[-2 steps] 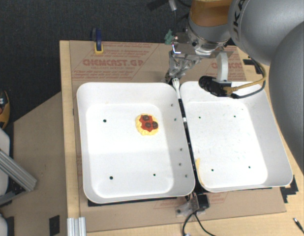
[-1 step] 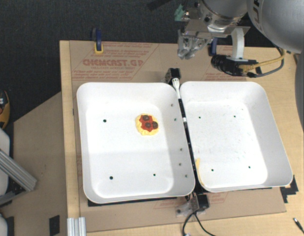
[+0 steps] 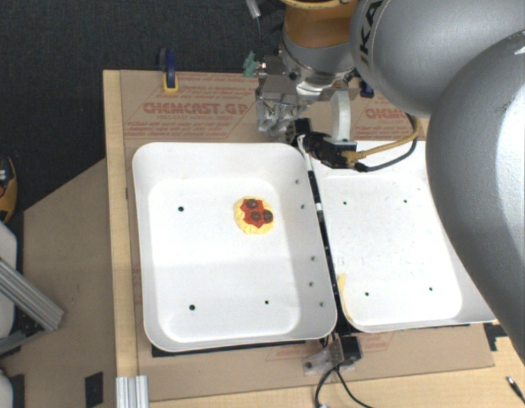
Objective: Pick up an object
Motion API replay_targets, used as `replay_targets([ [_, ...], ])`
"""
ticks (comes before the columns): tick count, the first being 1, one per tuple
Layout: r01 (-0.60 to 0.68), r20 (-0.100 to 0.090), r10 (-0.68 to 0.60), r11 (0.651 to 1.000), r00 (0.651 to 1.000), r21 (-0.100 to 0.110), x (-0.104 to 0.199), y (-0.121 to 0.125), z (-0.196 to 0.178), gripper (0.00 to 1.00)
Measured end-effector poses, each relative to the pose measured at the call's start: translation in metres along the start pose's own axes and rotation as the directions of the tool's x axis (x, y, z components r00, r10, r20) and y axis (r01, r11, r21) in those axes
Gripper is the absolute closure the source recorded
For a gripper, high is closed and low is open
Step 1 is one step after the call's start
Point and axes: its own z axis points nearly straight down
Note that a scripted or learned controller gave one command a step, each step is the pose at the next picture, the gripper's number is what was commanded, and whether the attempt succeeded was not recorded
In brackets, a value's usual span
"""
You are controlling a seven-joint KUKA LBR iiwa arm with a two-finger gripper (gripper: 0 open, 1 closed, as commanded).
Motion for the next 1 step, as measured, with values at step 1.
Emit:
replay_targets([
  [1,-0.002,-0.001,0.002,1.0,1.0,-0.017,0.0223,0.0015,-0.0798,1.0],
])
